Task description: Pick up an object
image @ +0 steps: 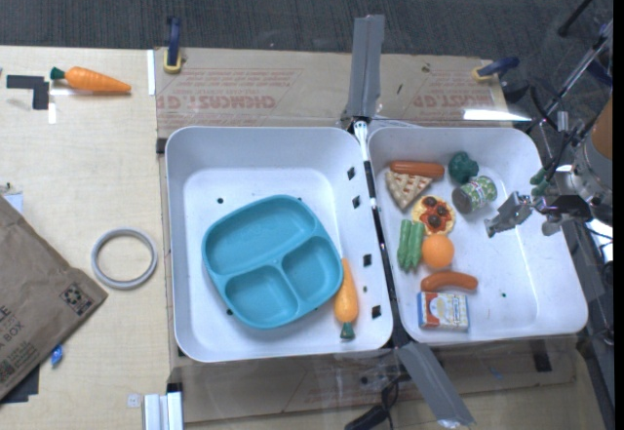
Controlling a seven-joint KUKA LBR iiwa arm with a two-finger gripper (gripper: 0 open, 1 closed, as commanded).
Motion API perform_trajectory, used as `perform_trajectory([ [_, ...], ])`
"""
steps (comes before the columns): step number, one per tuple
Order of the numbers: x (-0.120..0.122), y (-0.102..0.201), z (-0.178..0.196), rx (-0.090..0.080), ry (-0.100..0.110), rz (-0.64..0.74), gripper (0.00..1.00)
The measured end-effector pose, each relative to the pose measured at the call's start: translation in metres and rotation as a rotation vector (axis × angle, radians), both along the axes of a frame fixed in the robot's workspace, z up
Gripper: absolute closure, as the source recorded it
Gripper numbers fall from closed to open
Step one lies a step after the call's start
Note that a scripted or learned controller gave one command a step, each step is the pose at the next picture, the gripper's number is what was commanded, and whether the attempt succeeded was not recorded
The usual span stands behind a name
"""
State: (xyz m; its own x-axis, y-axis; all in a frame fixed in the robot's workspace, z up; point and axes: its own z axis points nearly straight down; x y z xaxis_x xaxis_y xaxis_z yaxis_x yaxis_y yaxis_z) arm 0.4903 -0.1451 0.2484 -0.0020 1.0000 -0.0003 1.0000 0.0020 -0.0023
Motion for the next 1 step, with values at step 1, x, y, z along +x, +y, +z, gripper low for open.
perform_trajectory([
  [1, 0.0205, 0.0203, -0.1347, 0.003, -0.019, -0.055, 0.0],
])
